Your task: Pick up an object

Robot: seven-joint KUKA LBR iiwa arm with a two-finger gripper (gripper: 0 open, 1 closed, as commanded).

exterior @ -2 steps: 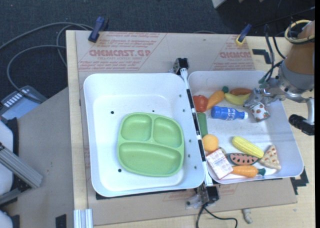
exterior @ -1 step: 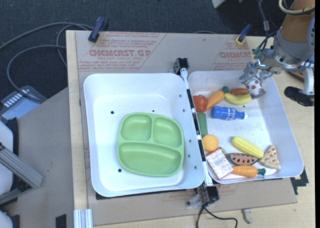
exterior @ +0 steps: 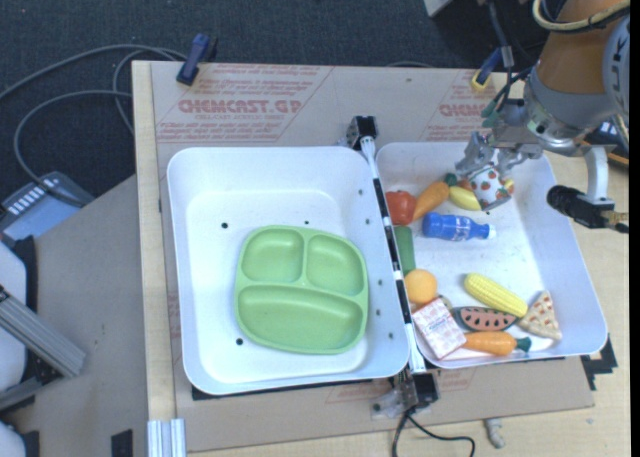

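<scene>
My gripper (exterior: 490,167) hangs over the far part of the right bin (exterior: 570,255). Directly beneath it is a small white toy with red spots (exterior: 491,186), touching or nearly touching the gripper. Just to its left lie a yellow piece (exterior: 463,197), an orange carrot (exterior: 432,197) and a red tomato (exterior: 400,207). A blue bottle (exterior: 455,228) lies a little nearer the camera. Whether the spotted toy is gripped is not visible.
Also in the right bin are a green cucumber (exterior: 403,248), an orange (exterior: 421,286), a corn cob (exterior: 495,293), a pizza slice (exterior: 541,317), a watermelon slice (exterior: 487,320), a second carrot (exterior: 490,343) and a pink packet (exterior: 435,327). A green divided plate (exterior: 302,290) lies in the left bin (exterior: 200,195).
</scene>
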